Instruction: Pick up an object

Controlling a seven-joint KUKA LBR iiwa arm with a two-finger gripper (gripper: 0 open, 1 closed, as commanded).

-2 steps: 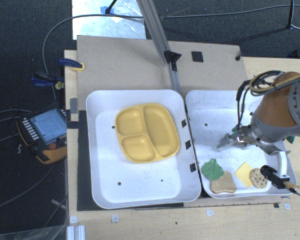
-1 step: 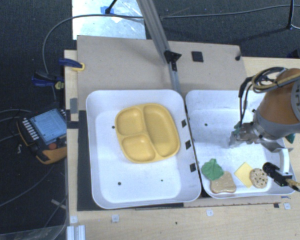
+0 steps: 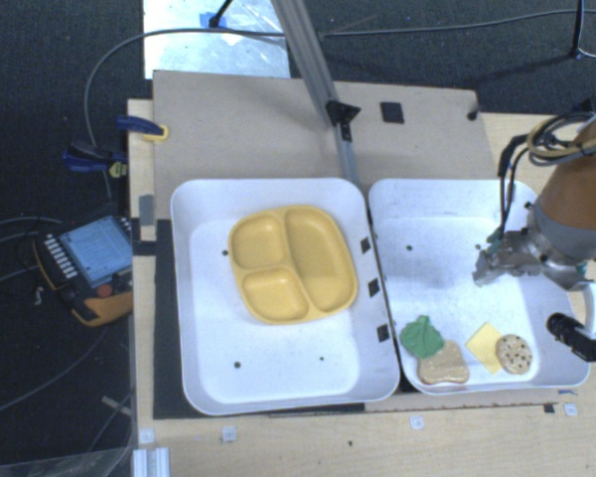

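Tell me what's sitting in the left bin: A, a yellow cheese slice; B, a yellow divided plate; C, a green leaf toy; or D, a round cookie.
B: the yellow divided plate lies alone in the left bin, while the small food items sit in the right bin.

The grey arm (image 3: pixel 574 199) with its orange band was extended in from the right, wrist bent downward, and the gripper (image 3: pixel 493 264) was held low, pointing left.
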